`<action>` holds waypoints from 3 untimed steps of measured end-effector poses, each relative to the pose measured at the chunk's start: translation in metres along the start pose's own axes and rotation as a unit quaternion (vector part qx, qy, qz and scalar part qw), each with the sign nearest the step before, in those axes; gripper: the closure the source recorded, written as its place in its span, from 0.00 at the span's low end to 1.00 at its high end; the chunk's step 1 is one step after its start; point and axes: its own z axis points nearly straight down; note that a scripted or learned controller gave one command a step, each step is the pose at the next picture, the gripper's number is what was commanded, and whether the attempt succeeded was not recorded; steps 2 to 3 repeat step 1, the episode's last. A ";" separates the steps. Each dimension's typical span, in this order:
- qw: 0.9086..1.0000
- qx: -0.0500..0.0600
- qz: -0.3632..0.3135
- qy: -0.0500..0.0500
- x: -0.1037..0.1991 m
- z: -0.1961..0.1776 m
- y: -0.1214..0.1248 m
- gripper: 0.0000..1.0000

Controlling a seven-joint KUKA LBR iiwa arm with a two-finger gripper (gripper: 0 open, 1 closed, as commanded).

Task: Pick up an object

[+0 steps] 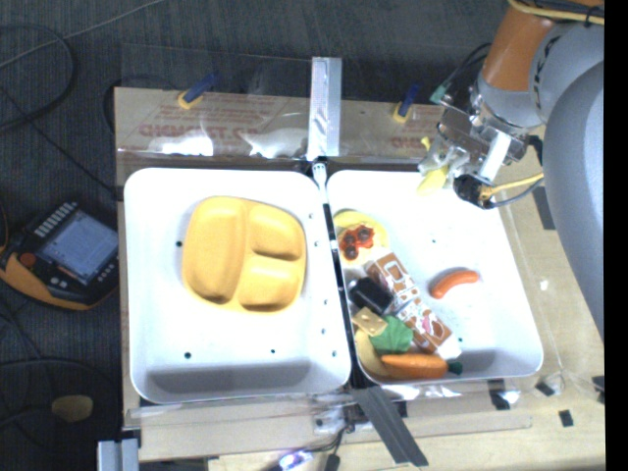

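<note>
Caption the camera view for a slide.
KUKA gripper raised over right bin with a small yellow object at its fingers; yellow divided plate in left bin.

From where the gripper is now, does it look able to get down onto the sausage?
Probably yes. The sausage lies alone on bare floor of the right bin, apart from the food pile, and the gripper sits above that bin's far edge with nothing between.

Small pale yellow object (433, 178) at right bin's (510, 263) far rim.
</note>
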 end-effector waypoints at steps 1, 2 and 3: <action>0.978 0.000 -0.209 0.001 0.022 0.045 -0.045 1.00; 0.978 0.000 -0.209 0.001 0.022 0.045 -0.045 1.00; 0.978 0.000 -0.209 0.001 0.022 0.045 -0.045 1.00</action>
